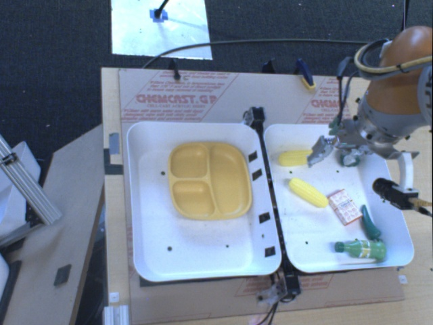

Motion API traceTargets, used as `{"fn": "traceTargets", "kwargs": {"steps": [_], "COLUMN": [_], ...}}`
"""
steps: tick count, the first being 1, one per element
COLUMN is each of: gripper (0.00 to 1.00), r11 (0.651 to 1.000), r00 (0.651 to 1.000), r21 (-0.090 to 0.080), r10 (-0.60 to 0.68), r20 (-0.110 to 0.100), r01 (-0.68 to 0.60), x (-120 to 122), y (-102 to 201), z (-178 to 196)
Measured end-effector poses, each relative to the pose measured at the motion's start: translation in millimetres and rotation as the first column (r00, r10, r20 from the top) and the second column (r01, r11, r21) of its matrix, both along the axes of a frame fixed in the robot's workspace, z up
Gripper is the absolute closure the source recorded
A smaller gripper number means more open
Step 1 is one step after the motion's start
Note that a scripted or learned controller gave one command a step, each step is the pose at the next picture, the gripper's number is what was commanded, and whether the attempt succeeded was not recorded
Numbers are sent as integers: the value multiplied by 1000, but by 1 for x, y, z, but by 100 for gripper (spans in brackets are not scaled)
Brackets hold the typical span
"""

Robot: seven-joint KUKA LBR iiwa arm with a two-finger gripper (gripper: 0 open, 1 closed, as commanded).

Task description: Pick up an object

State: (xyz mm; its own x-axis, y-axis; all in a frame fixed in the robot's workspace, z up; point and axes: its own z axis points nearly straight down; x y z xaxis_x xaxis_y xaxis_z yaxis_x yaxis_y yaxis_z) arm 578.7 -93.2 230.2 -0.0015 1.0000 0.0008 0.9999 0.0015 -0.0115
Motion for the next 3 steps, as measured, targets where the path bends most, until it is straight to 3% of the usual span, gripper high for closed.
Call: {"fn": "traceTargets", "kwargs": {"steps": [1,3], "gripper": [0,0], "r11": [1000,1000], "r00": [1000,1000], "r21": [-1,0], "r10": [2,-1], "r20": [13,9], "r01": [-2,1], "x": [2,6], "y": [0,1], "z": [7,-96]}}
